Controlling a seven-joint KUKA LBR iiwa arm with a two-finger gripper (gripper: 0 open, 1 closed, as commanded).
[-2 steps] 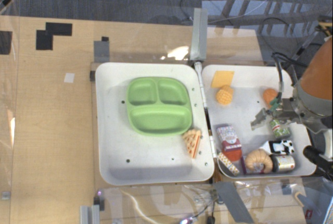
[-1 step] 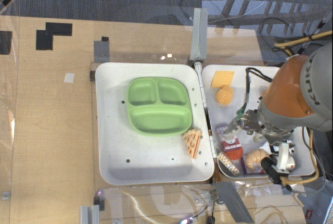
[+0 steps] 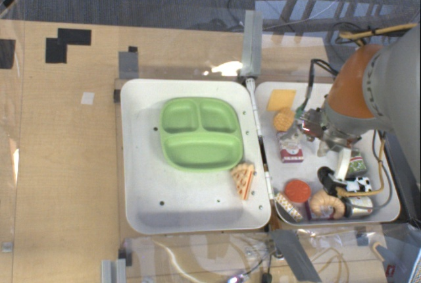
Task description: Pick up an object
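Gripper (image 3: 308, 129): low over the right bin (image 3: 266, 124), just beside a red-and-white carton (image 3: 291, 153); we cannot tell whether it is apart or closed. Carton lies in the bin; pick, we judge, not yet done.

We find no text, brand, number or sign that can be read. The small red-and-white packet (image 3: 291, 154) in the bin (image 3: 393, 208) on the view's right carries print on its face, too small for us to make out. The green-and-white carton (image 3: 357, 164) in the same bin shows a printed panel, equally illegible. The black patches (image 3: 68, 45) on the bench (image 3: 59, 163) are plain shapes, with no lettering we can discern.
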